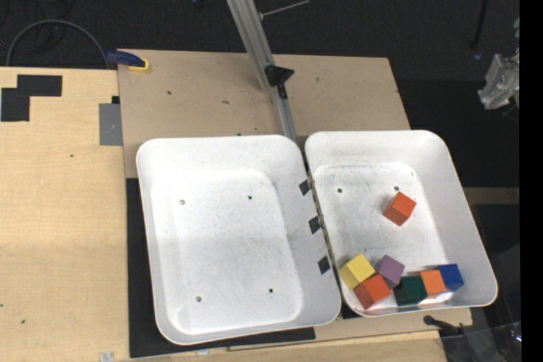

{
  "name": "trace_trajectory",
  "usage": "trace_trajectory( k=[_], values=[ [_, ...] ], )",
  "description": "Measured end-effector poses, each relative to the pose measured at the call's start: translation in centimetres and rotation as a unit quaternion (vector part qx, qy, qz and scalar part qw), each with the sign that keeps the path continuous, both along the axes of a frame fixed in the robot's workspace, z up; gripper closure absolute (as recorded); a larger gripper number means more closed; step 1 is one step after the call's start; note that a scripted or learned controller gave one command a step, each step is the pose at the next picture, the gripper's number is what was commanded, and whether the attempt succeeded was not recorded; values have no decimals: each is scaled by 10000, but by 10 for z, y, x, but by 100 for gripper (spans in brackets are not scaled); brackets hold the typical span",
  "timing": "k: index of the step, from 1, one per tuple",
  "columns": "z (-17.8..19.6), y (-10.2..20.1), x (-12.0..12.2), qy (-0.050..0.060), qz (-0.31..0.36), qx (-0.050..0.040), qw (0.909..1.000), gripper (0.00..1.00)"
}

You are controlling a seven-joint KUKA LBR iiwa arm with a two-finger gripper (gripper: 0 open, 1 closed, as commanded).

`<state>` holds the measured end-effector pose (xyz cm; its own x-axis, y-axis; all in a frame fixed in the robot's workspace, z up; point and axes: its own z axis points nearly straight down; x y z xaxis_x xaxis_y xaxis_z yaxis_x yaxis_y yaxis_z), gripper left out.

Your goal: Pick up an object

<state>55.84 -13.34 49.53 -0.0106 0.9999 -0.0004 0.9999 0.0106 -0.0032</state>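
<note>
The orange cube (400, 208), alone mid-floor in the right bin (450, 174), looks light, rigid and smooth, best pinched across opposite flat faces, though I cannot tell how the gripper (499, 85) stands.

Bright, even light over the table (51, 208) and both white bins, strongest on the left bin (222, 237), its lower left floor nearly washed out. Darker grey tone across the upper right of that bin's floor. Soft, short shadows beneath the blocks in the right bin (399, 174), falling toward the lower left. Deep black background along the top of the frame, cables barely visible there. Slightly soft focus throughout, with coarse grain. Pale blurred shape at the right edge (499, 82), too indistinct to identify.
</note>
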Motion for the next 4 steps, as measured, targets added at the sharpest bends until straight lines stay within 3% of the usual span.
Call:
trace_trajectory(
  k=[1, 2, 3, 4],
  values=[
    [-30, 6, 55, 2, -23, 1, 10000, 100],
    [-131, 95, 81, 35, -22, 17, 10000, 100],
    [-132, 179, 96, -6, -17, 15, 10000, 100],
    [-215, 190, 109, 39, -47, -1, 10000, 100]
  ],
)
